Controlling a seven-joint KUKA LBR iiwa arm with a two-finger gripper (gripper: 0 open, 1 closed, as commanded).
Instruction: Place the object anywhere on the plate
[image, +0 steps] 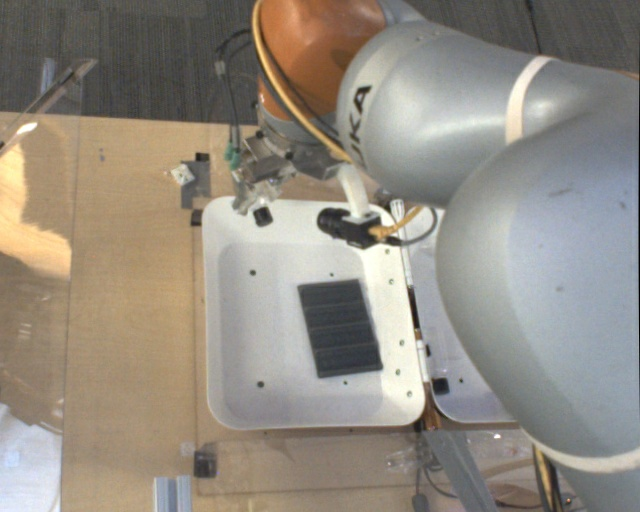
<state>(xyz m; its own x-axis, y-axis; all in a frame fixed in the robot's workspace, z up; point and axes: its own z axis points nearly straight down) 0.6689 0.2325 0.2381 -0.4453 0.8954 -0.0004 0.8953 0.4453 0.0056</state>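
One dark ribbed plate (340, 327) lies flat in the left bin (235, 330), right of the bin's centre. Its long axis runs from far to near, tilted slightly so the near end sits further right. Two bins counted; the right bin (455, 400) is mostly hidden under the arm (520, 200). One gripper (262, 185) sits over the far-left corner of the left bin, well apart from the plate; cannot tell whether it is open or closed. A black connector with cable (345, 225) hangs over the bin's far rim. Small black block (205, 463) on the bench (120, 300) near the front.
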